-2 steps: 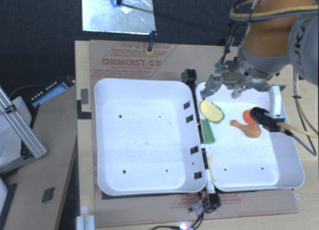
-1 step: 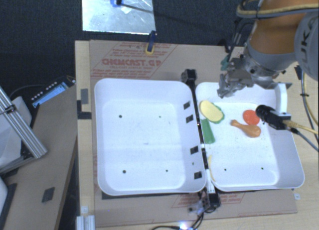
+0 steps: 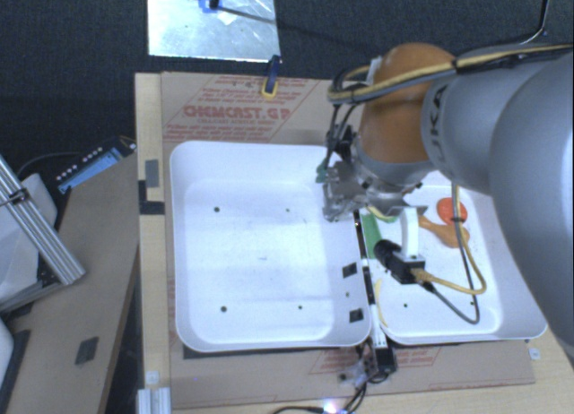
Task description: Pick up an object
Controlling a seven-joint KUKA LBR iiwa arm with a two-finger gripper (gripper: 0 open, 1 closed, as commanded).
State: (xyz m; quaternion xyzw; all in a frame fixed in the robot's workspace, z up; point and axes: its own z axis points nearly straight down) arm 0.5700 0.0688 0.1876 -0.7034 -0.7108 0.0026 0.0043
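My gripper (image 3: 334, 204) hangs low over the divide between the two white bins, at the right rim of the left bin (image 3: 260, 251). In the right bin (image 3: 448, 309) an orange object (image 3: 446, 221) with a red round end lies behind the wrist. A green and white object (image 3: 392, 217) peeks out just below the wrist. The arm's grey body and orange band cover most of the right bin.
A black and yellow cable (image 3: 448, 288) loops across the right bin's floor. Black clips (image 3: 352, 271) sit on the divider between the bins. Brown cardboard (image 3: 233, 109) lies under both bins. A yellow clamp (image 3: 269, 88) stands at the back.
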